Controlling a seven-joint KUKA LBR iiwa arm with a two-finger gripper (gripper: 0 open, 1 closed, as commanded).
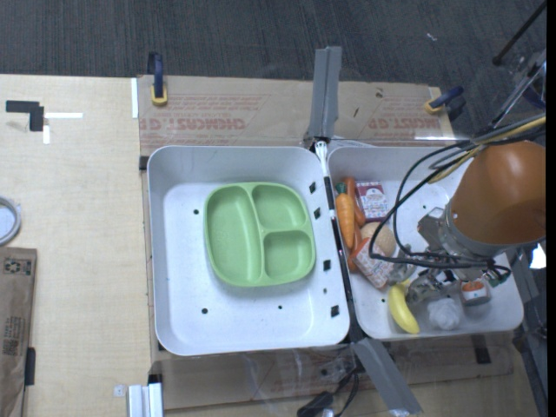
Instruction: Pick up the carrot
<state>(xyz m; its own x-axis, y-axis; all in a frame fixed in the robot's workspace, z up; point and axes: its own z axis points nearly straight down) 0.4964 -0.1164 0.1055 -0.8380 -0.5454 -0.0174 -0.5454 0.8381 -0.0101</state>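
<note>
over in the right bin (pixel 512 315), the carrot (pixel 346 219) lies lengthwise against the left wall, beside the divider between the two bins. just right of it sit a small red-and-white carton (pixel 372 200) and a pale wrapped packet (pixel 375 268); a banana (pixel 401 310) lies nearer the front. the gripper (pixel 443 287) hangs low over the clutter right of the banana, well apart from the carrot. the left bin (pixel 174 311) holds a green divided plate (pixel 260 233).
</note>
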